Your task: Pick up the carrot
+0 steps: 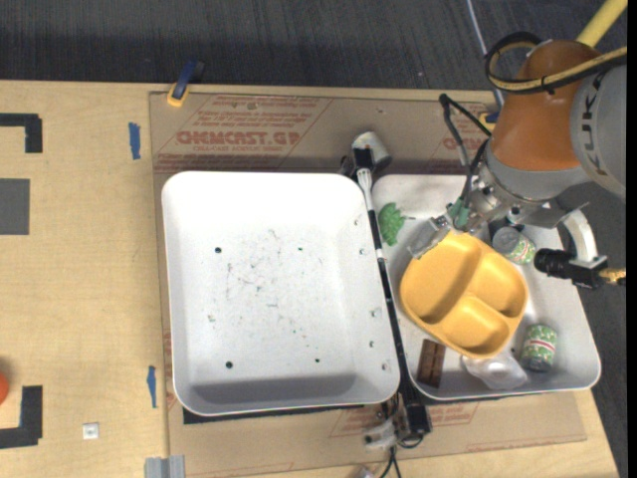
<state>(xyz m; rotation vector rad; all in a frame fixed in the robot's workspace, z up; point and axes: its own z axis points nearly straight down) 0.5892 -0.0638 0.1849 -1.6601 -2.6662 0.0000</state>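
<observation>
My gripper (448, 225) hangs low over the back of the right bin (518, 388), under the grey wrist and its orange band (532, 127). It sits right at the back edge of a large yellow two-part dish (466, 295). The dish lies tilted across the middle of that bin and hides whatever is beneath it. A small green leafy piece (389, 222) lies at the bin's back left corner, left of the gripper.
A green-and-white can (539, 345) stands at the right bin's front right, a second one (520, 245) behind the dish. A brown block (430, 361) and a clear plastic item (495, 369) lie along the front. The left bin (269, 287) adjoins the divider.
</observation>
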